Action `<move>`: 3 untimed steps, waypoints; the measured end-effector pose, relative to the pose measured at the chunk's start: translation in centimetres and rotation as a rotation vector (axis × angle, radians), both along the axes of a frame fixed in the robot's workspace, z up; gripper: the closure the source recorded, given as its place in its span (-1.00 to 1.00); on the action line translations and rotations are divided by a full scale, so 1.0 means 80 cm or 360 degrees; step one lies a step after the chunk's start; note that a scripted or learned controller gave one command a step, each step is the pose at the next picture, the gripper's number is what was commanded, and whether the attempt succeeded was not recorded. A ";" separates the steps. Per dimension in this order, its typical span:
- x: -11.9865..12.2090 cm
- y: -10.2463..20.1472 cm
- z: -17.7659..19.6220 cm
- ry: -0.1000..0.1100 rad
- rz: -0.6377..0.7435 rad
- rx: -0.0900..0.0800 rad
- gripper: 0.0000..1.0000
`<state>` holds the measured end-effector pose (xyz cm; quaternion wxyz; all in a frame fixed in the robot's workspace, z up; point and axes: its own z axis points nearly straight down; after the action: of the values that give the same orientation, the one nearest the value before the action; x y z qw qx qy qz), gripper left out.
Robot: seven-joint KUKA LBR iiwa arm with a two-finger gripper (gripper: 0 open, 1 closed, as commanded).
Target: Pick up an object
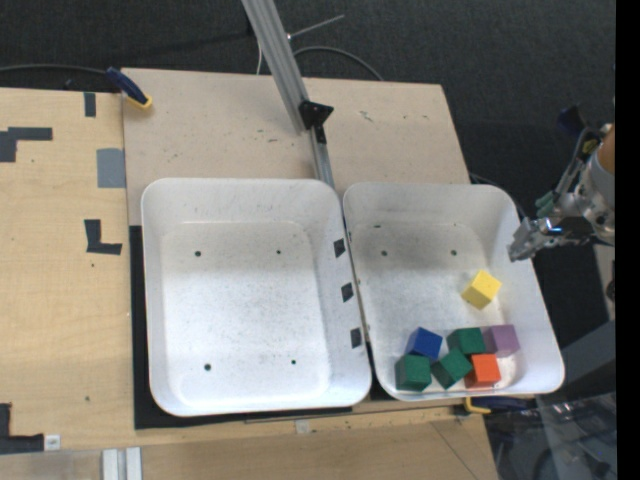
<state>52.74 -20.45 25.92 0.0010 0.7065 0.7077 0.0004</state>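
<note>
At the far left the bench (pixel 60 268) is bare plywood with a few dark and grey tape marks (pixel 110 168) stuck to it. A blue and yellow clamp (pixel 130 88) sits at its upper edge.

Next comes the left bin (pixel 160 268), a shallow white tray speckled with dark grime, with four small dark dots on its floor. A metal pole (pixel 280 53) slants down from the top of the view and meets the seam between the two bins, where a black bracket (pixel 316 115) grips it.

The right bin (pixel 400 218) touches the left one along that seam. All the blocks lie in its near right part. A yellow block (pixel 482 288) sits alone, tilted, a little above the rest. Below it a cluster crowds the near right corner: a blue block (pixel 425 343), three green blocks, one at the left (pixel 413 372), one in the middle (pixel 451 368) and one behind (pixel 467 341), then an orange block (pixel 485 369) and a purple block (pixel 503 339). The cluster's blocks touch or nearly touch each other, and the orange and purple ones lie close to the bin's right wall.

At the right, the gripper (pixel 527 240) hangs at the right bin's right rim, above and to the right of the yellow block and apart from it. Whether its pincer is spread or pressed together cannot be told at this size and angle. Nothing shows between its tips. The arm (pixel 598 183) behind it runs off the right side.
</note>
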 end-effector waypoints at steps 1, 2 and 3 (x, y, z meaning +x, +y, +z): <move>-0.004 0.068 -0.019 0.0007 0.0006 0.0004 1.00; -0.013 0.135 -0.034 0.0008 0.0006 0.0005 1.00; -0.006 0.203 -0.045 0.0008 0.0008 0.0005 1.00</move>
<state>52.24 -4.25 22.35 -0.0018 0.7048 0.7094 -0.0003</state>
